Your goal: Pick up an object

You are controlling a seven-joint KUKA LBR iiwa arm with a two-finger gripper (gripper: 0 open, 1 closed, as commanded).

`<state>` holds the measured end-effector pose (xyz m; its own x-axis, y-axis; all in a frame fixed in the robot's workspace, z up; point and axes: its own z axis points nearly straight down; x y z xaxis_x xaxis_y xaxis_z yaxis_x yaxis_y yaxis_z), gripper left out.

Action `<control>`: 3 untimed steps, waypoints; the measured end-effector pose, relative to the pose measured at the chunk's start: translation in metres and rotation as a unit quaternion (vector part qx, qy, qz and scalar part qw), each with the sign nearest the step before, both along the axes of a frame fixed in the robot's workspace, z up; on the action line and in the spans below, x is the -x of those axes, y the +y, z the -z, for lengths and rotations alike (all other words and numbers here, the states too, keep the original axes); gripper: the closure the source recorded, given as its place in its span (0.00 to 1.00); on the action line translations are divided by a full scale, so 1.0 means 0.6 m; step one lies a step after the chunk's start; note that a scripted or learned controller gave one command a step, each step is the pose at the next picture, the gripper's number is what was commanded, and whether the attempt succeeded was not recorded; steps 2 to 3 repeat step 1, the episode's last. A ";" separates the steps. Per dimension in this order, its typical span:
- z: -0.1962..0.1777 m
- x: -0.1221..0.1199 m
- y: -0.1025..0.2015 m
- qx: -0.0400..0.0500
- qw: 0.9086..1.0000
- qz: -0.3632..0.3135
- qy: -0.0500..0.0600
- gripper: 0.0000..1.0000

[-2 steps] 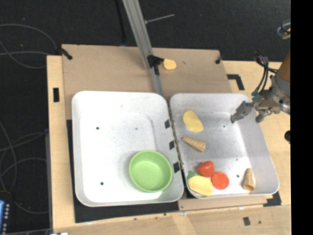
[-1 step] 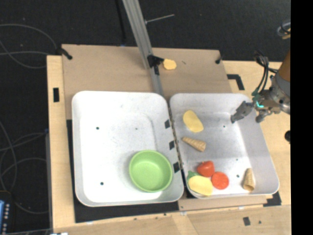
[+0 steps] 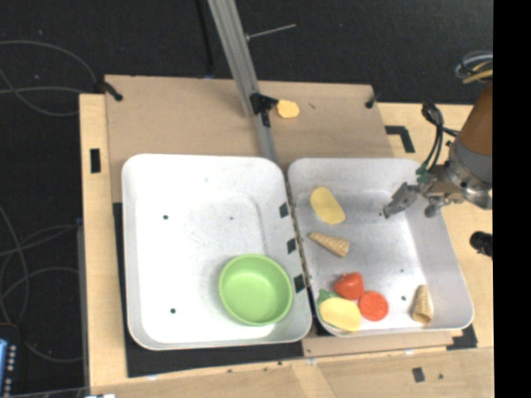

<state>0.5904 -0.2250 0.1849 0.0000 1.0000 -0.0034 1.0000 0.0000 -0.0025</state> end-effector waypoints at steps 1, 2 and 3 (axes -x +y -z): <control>0.106 0.000 -0.002 -0.001 1.000 0.000 0.001 0.00; 0.106 0.000 -0.002 -0.001 1.000 0.000 0.001 0.00; 0.106 0.000 -0.002 -0.001 1.000 0.000 0.001 0.00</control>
